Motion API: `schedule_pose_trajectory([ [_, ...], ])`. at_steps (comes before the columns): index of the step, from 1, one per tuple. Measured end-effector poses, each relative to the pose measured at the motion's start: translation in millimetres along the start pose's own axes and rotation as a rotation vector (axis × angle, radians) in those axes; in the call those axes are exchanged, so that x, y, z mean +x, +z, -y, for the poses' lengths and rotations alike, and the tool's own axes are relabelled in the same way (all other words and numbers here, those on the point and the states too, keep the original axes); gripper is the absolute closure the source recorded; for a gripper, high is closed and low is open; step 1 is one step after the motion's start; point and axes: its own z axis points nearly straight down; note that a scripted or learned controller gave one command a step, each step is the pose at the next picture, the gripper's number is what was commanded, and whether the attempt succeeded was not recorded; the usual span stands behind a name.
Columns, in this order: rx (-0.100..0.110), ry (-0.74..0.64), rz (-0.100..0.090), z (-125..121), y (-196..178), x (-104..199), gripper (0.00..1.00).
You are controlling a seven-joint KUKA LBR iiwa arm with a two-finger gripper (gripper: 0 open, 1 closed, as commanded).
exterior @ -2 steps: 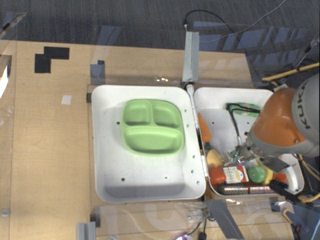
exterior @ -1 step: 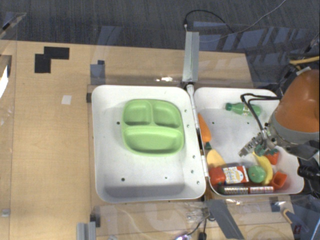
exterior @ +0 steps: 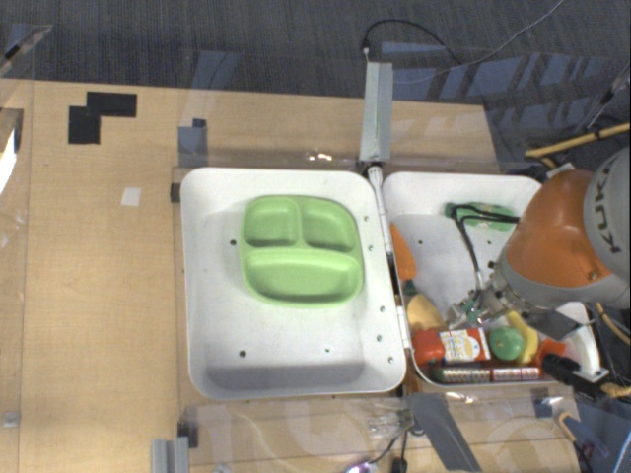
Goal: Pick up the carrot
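While the carrot (exterior: 401,252) is lying against the left wall of the right bin (exterior: 434,197), it is being left untouched, with a yellow fruit (exterior: 424,311) just below it. A red bottle (exterior: 455,346), a green ball (exterior: 507,343) and a dark bar (exterior: 488,372) are being kept along the bin's near edge. The pincer (exterior: 474,306) is being held low over the bottle, apart from the carrot; whether it is apart or together cannot be told. A green tray (exterior: 301,248) is being carried in the left bin (exterior: 212,294) on the bench (exterior: 89,284).
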Motion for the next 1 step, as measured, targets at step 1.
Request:
schedule_pose_trajectory([
  [1,0.0,0.407,0.001,9.8,-3.6,-22.2,1.0],
])
